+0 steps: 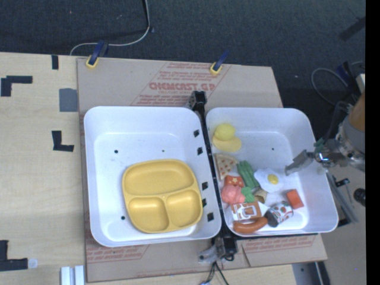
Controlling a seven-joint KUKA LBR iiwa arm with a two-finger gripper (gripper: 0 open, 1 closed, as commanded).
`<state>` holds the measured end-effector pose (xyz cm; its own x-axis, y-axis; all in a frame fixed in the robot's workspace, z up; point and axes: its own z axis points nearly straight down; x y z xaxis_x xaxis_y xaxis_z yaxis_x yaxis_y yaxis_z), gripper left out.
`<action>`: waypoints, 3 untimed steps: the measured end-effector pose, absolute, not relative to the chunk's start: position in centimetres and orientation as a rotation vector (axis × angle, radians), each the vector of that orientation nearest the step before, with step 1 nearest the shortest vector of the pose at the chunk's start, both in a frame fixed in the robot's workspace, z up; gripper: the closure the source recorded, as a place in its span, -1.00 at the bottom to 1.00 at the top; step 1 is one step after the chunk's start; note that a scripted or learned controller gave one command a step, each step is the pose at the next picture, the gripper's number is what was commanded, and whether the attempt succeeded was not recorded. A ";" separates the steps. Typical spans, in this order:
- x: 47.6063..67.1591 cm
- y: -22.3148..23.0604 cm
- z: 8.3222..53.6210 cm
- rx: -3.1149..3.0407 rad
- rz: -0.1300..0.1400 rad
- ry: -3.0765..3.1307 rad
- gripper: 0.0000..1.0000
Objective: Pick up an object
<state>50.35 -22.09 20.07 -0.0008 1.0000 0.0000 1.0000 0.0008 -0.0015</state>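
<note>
Toys crowd the near half of the right bin (300, 119): a yellow duck (225, 138) by the divider, a fried egg (268, 178), a green piece (248, 177), a red piece (233, 189), an orange block (294, 199), a sausage (249, 224) along the front wall and a small dark-ended can (279, 212) beside it. We take any of these as a fair target, since the task names none. Over that bin's right rim we see the claw (298, 162), its grey fingers reaching in toward the egg and block, with nothing between them; whether they are spread or pressed together we cannot tell at this size. We judge the step to be the approach, with no grasp made yet. Next move, as we read it: travel inward and down over one toy that stands apart, the orange block or the egg being the nearest. Open floor lies at the bin's far half, behind the duck, so there is room to descend there, while the front corner is packed and the walls close in. Left bin (98, 123) holds a yellow divided plate (161, 195), well apart from the claw, on the table (35, 159).
</note>
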 end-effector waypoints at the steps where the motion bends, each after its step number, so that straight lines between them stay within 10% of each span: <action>1: 56.2 -16.6 12.6 -2.212 0.001 -2.228 -1.00; 2: 56.0 -12.2 8.9 -2.227 0.007 -2.227 -1.00; 3: 56.0 -12.2 10.0 -2.226 0.002 -2.223 1.00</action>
